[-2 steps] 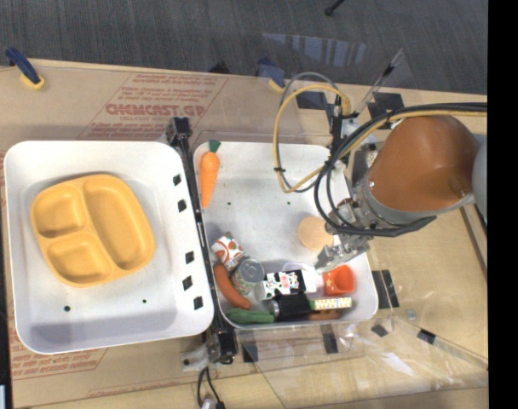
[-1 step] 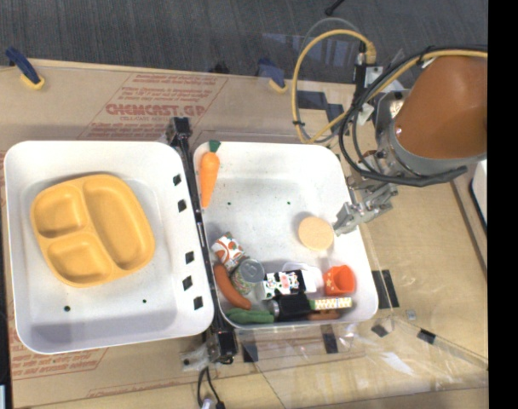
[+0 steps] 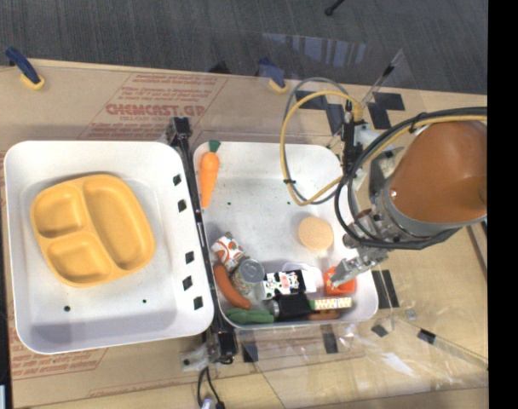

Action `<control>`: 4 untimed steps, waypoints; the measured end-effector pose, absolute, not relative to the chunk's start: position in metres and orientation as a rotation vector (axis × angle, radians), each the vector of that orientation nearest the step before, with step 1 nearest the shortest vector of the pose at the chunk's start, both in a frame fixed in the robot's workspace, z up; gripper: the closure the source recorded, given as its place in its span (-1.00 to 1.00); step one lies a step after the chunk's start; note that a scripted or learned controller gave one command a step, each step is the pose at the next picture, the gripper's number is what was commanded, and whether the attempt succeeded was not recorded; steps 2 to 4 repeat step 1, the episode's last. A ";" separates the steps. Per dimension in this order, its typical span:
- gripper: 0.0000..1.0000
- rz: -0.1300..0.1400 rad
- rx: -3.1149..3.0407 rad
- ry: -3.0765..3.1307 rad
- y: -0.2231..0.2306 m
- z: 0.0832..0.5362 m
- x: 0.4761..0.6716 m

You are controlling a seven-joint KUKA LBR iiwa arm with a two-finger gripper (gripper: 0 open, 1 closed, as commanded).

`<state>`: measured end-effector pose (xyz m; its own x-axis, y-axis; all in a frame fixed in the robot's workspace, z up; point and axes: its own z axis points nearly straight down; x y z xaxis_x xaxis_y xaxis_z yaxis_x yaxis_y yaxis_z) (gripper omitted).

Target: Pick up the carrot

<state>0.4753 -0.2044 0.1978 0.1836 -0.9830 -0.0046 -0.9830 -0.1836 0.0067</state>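
The carrot (image 3: 208,174), orange with a green top, lies along the left wall of the right bin (image 3: 267,186), in its far left corner, with nothing touching it. My gripper (image 3: 351,268) hangs low over the right bin's near right corner, just above a red-orange item (image 3: 338,283). It is far from the carrot, about the bin's width to the right and nearer the front. The wrist's orange band (image 3: 438,173) and looping cables (image 3: 306,143) sit above it.
A yellow divided plate (image 3: 91,227) lies in the left bin (image 3: 29,313). Along the right bin's near edge are a tan round bun (image 3: 315,233), a patterned can (image 3: 227,250), a silver can (image 3: 251,273), a sausage (image 3: 232,289), a green pod (image 3: 250,316) and a black-and-white box (image 3: 284,282).
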 end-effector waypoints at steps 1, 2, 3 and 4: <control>1.00 0.008 2.660 -1.679 -0.202 0.259 0.479; 1.00 0.008 2.660 -1.679 -0.202 0.259 0.479; 1.00 0.008 2.660 -1.679 -0.202 0.259 0.479; 1.00 0.008 2.660 -1.679 -0.202 0.259 0.479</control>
